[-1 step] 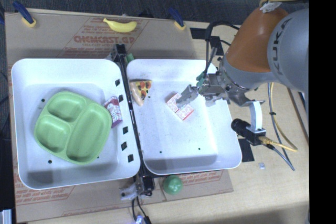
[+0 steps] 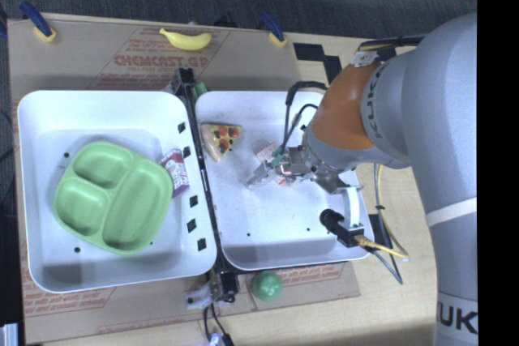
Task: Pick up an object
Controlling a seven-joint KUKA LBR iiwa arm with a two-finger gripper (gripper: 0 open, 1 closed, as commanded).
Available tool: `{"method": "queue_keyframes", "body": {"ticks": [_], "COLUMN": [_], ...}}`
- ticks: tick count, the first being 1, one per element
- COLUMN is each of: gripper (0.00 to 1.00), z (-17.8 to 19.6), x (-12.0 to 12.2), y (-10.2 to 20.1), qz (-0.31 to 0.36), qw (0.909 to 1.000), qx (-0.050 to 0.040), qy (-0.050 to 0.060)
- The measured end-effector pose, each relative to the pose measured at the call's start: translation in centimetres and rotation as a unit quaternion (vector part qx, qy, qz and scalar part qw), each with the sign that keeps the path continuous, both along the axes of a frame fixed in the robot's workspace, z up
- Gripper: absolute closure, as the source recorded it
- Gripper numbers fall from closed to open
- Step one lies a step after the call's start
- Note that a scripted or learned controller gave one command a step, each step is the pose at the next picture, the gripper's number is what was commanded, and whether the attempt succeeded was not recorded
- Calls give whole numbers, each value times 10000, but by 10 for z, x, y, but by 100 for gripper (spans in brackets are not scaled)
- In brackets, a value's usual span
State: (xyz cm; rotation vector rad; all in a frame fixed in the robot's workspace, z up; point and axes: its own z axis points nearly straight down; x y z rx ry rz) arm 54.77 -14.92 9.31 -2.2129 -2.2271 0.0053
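While fingers point(image 2: 261, 172) hover, pizza slice point(image 2: 220, 137) nr.

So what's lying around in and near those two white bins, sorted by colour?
Green: 2, the divided plate in the left bin and a ball on the bench.
Yellow: 1, a banana.
Orange-red: 1, a pizza slice.
Dark red: 1, a wrapper.
Total: 5

Gripper point(image 2: 263, 171) low in right bin point(image 2: 243, 243)
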Motion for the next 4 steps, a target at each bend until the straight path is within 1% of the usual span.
{"method": "queue_keyframes", "body": {"ticks": [1,2,3,4], "gripper": [0,100,0,100], "z": [-1,10,9,20], "x": [102,102,102,103], "y": [-24,-23,-23,-23], "qz": [-6,17,21,36], "qw": [10000,10000,10000,10000], "qx": [7,7,8,7], "qy": [-16,-15,-12,-15]}}
